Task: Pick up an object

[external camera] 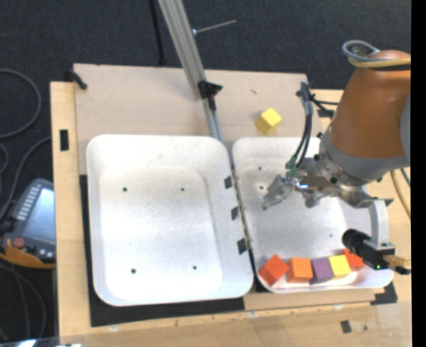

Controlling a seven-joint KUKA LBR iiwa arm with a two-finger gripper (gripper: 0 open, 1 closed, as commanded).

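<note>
Over right bin [270, 157], gripper [294, 192] hovered, fingers spread apart, clamped on nothing. Along bin's near wall lay row of blocks: orange block [274, 269], lighter orange [301, 268], purple [321, 269], yellow [339, 266]. Likely targets, well apart from gripper. Stray yellow cube [268, 120] sat on tabletop [140, 100] beyond bin.

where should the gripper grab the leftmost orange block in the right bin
Come straight down on the orange block and pinch its near and far faces. Its left side lies close to the right bin's wall and another orange block touches its right side, so those faces look harder to reach. The gripper hangs above the bin's middle.
</note>
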